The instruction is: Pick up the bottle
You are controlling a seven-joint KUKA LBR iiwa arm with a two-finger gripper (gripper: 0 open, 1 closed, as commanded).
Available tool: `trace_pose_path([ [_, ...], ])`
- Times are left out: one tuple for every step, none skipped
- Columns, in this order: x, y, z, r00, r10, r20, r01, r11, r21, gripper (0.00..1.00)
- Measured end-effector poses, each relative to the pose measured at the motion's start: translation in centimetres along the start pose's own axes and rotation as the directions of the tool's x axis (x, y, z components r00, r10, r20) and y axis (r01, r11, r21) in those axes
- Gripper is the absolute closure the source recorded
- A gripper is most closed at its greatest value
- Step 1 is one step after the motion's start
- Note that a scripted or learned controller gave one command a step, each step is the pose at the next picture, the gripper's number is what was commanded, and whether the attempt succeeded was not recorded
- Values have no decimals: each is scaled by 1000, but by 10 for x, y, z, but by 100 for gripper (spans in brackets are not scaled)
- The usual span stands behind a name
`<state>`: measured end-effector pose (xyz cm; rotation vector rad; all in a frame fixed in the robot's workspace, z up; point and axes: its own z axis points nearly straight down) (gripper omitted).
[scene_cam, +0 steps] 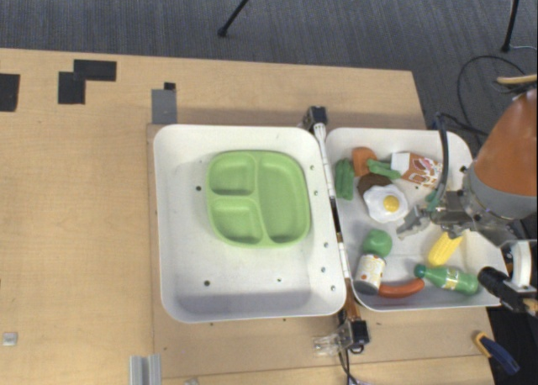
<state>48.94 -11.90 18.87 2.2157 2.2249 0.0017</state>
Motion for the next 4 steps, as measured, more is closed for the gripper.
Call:
trace_pose_path([
  [0,2,-11,1000,-3,1,3,1000,-3,100],
  [61,-2,-23,998,-63,-1,63,998,0,100],
  [128,-2,-14,975,-221,-2,221,975,1,100],
  [181,-2,5,991,132,-1,-132,991,2,100],
])
